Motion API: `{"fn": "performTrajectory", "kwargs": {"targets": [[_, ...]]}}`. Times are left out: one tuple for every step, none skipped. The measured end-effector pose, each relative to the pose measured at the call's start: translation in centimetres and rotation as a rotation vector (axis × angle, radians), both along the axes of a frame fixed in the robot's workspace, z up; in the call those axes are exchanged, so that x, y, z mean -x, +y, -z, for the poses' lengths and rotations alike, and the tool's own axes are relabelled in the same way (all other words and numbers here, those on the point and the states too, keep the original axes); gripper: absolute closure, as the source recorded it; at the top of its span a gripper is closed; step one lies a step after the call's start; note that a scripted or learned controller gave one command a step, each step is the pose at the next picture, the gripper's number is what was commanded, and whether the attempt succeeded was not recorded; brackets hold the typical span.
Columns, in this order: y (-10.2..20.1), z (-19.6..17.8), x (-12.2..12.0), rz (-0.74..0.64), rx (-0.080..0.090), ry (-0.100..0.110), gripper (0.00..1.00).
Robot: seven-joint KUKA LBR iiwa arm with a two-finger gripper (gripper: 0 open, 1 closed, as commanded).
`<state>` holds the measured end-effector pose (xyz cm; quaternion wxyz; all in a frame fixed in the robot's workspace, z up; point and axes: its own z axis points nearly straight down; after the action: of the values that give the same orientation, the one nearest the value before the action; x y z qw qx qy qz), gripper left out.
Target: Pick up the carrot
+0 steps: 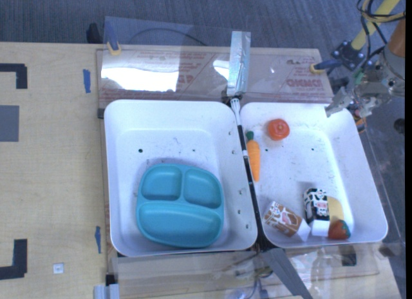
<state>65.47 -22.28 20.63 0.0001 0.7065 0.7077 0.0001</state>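
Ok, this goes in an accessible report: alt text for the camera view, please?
A carrot lies against the left wall of the right white bin, near a tomato and small toy foods; the gripper hovers at that bin's far right corner. The left bin holds a blue divided tray.

The arm point(380, 66) comes in at the upper right, wrapped in yellow and blue cables. Its claw point(351, 101) hangs low at the arm's left end, pointing down and to the left. The tip is a blurred tangle of grey metal parts.
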Motion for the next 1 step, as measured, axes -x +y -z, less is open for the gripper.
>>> {"fn": "performTrajectory", "kwargs": {"targets": [[7.83, 8.22, -0.61, -0.106, 0.002, -0.01, 0.0]]}}
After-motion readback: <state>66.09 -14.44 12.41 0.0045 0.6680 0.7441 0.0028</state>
